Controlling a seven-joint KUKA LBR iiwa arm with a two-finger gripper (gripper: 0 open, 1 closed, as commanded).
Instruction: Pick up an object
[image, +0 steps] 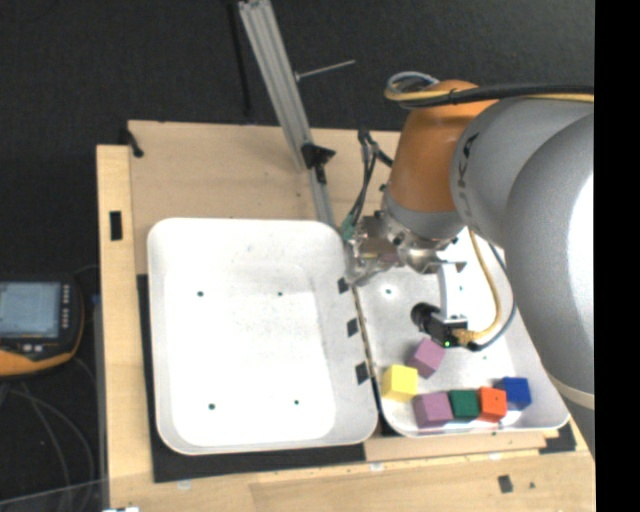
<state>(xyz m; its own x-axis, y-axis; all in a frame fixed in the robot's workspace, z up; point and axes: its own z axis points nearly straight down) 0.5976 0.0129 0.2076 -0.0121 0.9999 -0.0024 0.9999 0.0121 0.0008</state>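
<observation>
Several small blocks lie at the near end of the right bin: a yellow cube, a tilted light-purple block, a darker purple cube, a green cube, an orange cube and a blue cube. My gripper hangs under the orange wrist band at the bin's far left corner, close to the wall between the two bins. It is well behind the blocks and touches none of them. The wrist hides its tips.
The left bin sits beside the right one, its rim meeting it at the divider. A black cable connector hangs from the wrist above the blocks. A slanted metal pole rises behind the bins. The large grey arm covers the right bin's far right side.
</observation>
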